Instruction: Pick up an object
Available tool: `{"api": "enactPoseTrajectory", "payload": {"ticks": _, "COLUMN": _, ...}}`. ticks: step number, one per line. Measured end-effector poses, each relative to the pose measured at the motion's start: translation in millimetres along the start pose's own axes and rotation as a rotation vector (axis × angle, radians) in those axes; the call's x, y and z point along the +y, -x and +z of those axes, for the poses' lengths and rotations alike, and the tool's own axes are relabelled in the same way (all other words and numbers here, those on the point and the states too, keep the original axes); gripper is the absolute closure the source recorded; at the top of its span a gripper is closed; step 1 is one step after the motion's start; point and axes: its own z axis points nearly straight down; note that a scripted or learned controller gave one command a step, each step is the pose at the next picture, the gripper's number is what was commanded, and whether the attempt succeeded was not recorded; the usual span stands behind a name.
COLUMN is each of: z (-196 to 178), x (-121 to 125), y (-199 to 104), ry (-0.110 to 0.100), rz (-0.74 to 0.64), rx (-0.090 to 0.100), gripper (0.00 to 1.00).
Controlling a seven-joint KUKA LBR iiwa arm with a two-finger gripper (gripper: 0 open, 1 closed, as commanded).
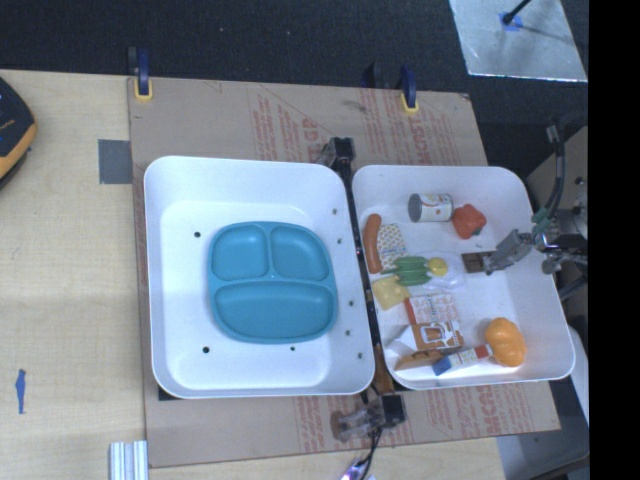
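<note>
The arm (560, 236) is reaching in from the right edge of the camera view, with little of it in frame. Its claw (487, 261) is pointing left at mid-height. The finger spacing is not discernible.

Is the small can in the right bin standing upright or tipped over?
Tipped over. The can lies on its side on the floor of the right bin, its long side showing, next to the red object.

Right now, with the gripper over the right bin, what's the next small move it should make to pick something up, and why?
Probably ease the gripper up-view toward the red object, then descend. That object lies nearest it in the right bin, with bare floor around it except the small can to its left. Nothing shows between the fingers.
</note>
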Motion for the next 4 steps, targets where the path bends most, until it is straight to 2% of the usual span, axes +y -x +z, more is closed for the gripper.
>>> {"api": "enactPoseTrajectory", "payload": {"ticks": 1, "z": 141.1, "x": 54.5, "y": -26.3, "ry": 0.003, "rz": -0.005, "rx": 0.0, "gripper": 0.0}}
{"api": "enactPoseTrajectory", "payload": {"ticks": 2, "z": 157.7, "x": 108.3, "y": -66.2, "ry": 0.005, "rz": -0.005, "rx": -0.002, "gripper": 0.0}}
{"api": "enactPoseTrajectory", "payload": {"ticks": 3, "z": 160.7, "x": 153.1, "y": -72.4, "ry": -0.034, "rz": 0.008, "rx": 0.004, "gripper": 0.0}}
{"api": "enactPoseTrajectory", "payload": {"ticks": 4, "z": 162.1, "x": 151.6, "y": -73.6, "ry": -0.031, "rz": 0.008, "rx": 0.001, "gripper": 0.0}}
